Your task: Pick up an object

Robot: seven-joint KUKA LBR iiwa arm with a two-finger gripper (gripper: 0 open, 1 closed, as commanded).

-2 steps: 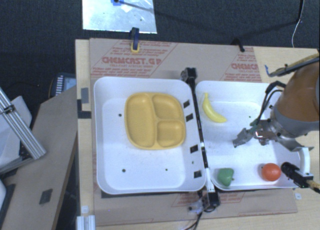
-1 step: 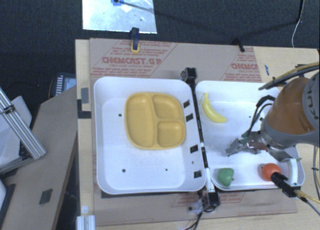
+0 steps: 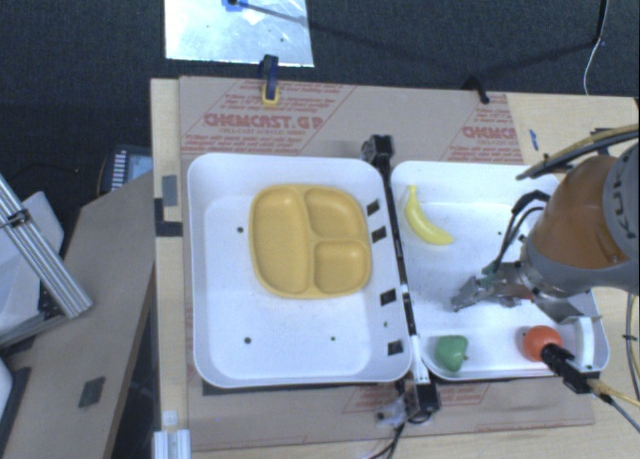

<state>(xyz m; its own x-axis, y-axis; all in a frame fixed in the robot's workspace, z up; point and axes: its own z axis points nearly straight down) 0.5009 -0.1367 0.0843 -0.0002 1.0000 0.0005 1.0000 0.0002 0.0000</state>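
We take the right bin (image 3: 500,179) as our landmark. Three candidate objects lie in it: a yellow banana (image 3: 425,219) near its upper left corner, a green object (image 3: 451,351) at its lower left corner, and an orange ball (image 3: 540,340) near its lower right edge. The gripper (image 3: 468,297) hangs over the bin's middle, below the banana and above the green object. Its jaws point toward the bin's left side. We cannot tell whether they are spread or closed, and we see nothing between them.

We judge the step in hand to be the approach. To do it well, we select one object, centre the jaws over it, and align them across its narrow axis. The banana likely suits a grasp across its curved body. The ball may roll off if the jaws close off-centre. The green object sits close to the bin wall, so we expect little clearance there.

Left of the right bin sits the left bin (image 3: 220,247), holding a yellow divided tray (image 3: 308,240). Behind both bins, the cardboard sheet (image 3: 340,112) on the tabletop reads "CHEMCAST" in red, printed twice.
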